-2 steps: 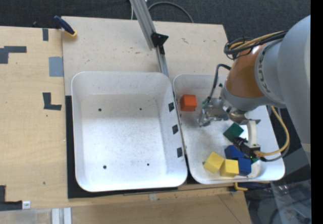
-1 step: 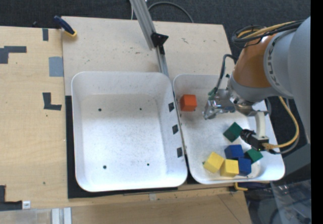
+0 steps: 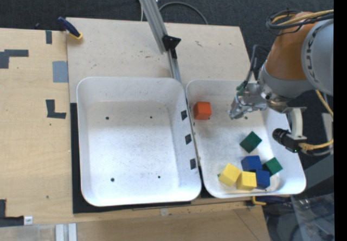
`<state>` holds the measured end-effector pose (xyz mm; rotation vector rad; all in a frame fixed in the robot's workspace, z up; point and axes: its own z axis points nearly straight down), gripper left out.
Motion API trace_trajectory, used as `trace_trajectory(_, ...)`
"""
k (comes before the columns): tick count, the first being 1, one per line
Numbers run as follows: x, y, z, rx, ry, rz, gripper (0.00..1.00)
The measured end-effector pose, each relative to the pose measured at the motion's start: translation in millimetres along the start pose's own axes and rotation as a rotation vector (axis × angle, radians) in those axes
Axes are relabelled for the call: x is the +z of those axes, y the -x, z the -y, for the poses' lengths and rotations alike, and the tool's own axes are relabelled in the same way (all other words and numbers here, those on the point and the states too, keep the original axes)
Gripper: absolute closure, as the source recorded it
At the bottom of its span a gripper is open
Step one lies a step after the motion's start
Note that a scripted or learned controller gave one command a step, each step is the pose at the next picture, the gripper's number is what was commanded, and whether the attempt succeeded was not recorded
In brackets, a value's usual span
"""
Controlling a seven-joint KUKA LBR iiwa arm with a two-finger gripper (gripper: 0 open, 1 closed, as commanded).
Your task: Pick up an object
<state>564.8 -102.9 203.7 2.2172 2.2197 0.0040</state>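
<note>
Camera view: the arm hangs over the right bin (image 3: 282,183), nothing picked yet.
I cannot tell the gripper's (image 3: 238,111) state; the orange block (image 3: 203,110) sits at nine o'clock, needing a reach.

Two white bins sit side by side on a pale tan wooden bench (image 3: 32,142). The left bin (image 3: 87,93) has fine dark speckling and four small black dots on its floor. The right bin (image 3: 217,88) holds an orange cube (image 3: 202,110) near its far left corner, a dark green block (image 3: 250,141) toward its right wall, and a cluster at its near edge: two yellow blocks (image 3: 230,174) (image 3: 248,180), a blue block (image 3: 251,163), and a smaller green block (image 3: 273,166). The arm (image 3: 303,55) is grey with an orange band. The gripper (image 3: 238,112) looks silvery grey, though blurred. Grey tape patches (image 3: 60,71) mark the bench's left side.
</note>
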Motion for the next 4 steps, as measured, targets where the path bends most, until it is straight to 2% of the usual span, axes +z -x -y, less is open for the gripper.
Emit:
trace_trajectory(1, -24.1, -0.3, -0.9, -0.001, -0.003, -0.001, 1.00)
trace_trajectory(3, -39.9, -109.6, -32.8, -0.006, -0.005, -0.003, 1.00)
trace_trajectory(4, -30.2, -168.8, -51.7, -0.006, -0.006, -0.002, 1.00)
